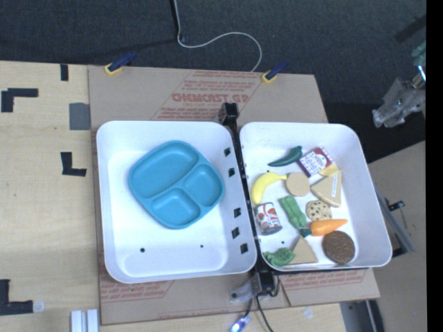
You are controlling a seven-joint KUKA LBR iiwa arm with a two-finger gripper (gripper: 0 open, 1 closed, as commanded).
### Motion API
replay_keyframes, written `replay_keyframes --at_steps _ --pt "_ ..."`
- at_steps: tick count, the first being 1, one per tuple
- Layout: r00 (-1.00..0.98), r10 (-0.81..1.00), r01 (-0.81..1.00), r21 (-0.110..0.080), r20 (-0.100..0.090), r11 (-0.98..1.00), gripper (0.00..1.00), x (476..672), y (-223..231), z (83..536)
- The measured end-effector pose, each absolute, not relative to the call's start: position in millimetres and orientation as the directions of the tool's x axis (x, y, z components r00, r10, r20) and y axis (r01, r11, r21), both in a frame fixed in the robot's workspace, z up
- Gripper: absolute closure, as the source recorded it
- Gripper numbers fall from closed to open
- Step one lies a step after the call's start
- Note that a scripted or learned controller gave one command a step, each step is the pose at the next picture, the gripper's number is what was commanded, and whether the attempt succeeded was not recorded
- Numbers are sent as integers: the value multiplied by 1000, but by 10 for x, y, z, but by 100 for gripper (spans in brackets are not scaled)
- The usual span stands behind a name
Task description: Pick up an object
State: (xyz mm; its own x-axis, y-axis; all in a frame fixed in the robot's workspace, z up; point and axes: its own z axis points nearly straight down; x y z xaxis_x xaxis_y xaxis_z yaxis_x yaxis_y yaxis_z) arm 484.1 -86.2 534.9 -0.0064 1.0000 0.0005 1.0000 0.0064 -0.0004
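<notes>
- My gripper (400, 106) hangs beyond the right bin's (367, 178) far corner; whether it is apart or together, I cannot tell.
- Toy foods, banana (265, 184) among them, lie in that bin.
- Blue tray (176, 183) sits in the left bin (114, 206).

Left bin (111, 185): divided plate (176, 183) at centre; right bin (360, 178): banana (266, 184) at nine o'clock, cookie (338, 246) at five o'clock.

The single camera is sitting high above the bench (41, 185), looking down at a slant and taking in both white bins whole. The left bin (114, 206) is lying toward nine o'clock, the right bin (367, 206) toward three o'clock, and dark floor (83, 19) is running along twelve o'clock.
</notes>
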Motion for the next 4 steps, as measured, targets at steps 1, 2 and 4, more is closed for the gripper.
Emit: replay_keyframes --at_steps 1,2,4 --pt "-7 1000 1000 -1 1 7 100 4840 -220 5348" --pt "-8 1000 1000 -1 1 8 100 4837 406 5345" --pt "-4 1000 1000 -5 -1 4 100 4834 1445 4933"
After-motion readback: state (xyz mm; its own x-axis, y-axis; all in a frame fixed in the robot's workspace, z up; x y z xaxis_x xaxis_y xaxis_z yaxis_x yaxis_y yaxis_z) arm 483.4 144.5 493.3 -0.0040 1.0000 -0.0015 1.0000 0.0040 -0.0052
